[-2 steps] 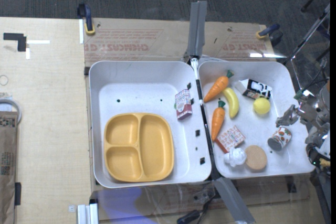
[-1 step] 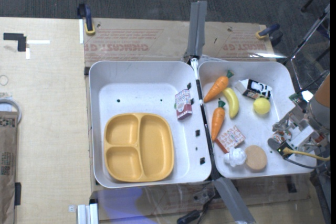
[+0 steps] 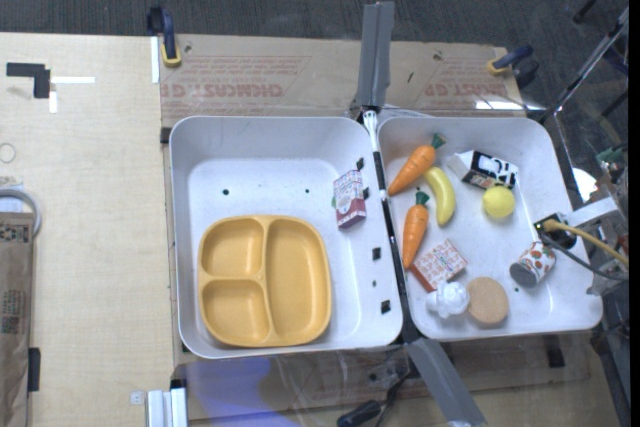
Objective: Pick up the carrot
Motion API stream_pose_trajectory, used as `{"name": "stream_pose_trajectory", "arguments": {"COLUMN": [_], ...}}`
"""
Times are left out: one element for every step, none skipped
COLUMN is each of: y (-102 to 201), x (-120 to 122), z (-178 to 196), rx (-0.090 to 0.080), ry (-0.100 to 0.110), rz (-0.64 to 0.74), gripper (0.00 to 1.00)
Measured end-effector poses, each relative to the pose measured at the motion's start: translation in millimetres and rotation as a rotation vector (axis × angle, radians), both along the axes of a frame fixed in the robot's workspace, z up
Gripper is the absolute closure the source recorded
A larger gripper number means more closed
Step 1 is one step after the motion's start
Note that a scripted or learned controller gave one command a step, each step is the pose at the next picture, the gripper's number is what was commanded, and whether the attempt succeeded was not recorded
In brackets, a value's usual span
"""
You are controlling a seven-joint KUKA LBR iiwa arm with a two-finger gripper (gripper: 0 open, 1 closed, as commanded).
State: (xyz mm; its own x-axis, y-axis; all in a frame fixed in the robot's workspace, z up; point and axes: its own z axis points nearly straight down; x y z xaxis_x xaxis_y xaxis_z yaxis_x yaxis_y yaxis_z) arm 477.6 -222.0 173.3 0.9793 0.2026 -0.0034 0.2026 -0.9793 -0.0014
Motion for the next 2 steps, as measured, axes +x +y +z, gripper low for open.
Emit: {"name": "stream_pose_trajectory", "arguments": {"y": [1,3], "x": [1,0], "z": [8,-83], "rx": [0.001,0.007], "ry": [0.005,0.000], "rz": [0.005,0.092], "gripper": [1.00,1.00]}}
